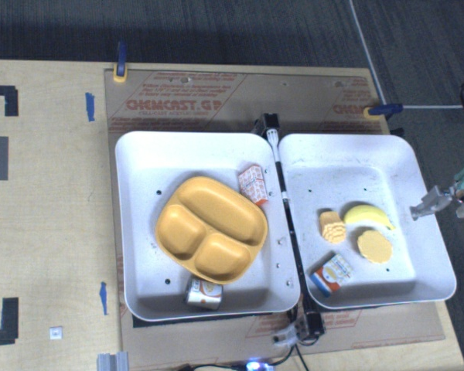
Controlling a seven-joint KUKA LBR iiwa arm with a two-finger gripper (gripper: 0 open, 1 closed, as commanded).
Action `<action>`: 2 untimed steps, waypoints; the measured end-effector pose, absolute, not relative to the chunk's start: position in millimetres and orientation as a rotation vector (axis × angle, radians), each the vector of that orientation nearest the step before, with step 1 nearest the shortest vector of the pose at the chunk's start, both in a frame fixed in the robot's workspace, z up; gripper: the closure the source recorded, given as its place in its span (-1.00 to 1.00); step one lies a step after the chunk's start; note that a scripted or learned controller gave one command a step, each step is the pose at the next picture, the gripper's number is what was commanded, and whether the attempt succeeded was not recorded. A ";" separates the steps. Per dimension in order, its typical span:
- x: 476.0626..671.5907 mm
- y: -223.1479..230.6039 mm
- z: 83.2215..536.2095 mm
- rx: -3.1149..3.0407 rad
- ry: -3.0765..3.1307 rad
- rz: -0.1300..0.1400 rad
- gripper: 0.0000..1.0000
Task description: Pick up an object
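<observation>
Down at the front of the left bin (135,207), a small can (203,294) lay on its side, tucked just under the near edge of the yellow tray (210,228). That tray, split into three compartments, sat tilted across the middle of the bin and took up most of its floor. Right at its far corner, touching or nearly touching, a red-and-white packet (252,183) rested close to the wall shared with the right bin (417,176). Over on that side, four things were clustered in the middle: a banana (367,216) lay curved toward the back, a yellow disc (374,246) sat just in front of it, and a small tan block (332,226) stood just left of the banana. Nearer the front, a carton (333,273) with a red end and blue print lay at a slant, apart from the rest. And the gripper (428,205)? It was out at the right rim of that bin, hanging over the edge, well clear of the banana and the disc. It showed as a small grey shape, with nothing visibly between its fingers, and whether they were spread or pressed together could not be told at that size. Both bins rested on a brown board (240,99) printed in red, held with blue clamps (121,59) at the back.
</observation>
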State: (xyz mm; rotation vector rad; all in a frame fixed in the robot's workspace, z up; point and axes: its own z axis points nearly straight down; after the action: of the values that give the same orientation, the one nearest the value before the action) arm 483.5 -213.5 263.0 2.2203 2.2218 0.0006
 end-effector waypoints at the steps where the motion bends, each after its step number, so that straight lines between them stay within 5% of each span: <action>1: 479.2 -210.0 118.1 2.222 2.221 0.000 -1.00; 2: 480.4 -151.5 85.9 2.219 2.221 0.004 -1.00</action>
State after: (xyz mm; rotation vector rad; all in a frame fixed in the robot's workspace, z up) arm 480.4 -151.5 85.9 2.2195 2.2213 0.0037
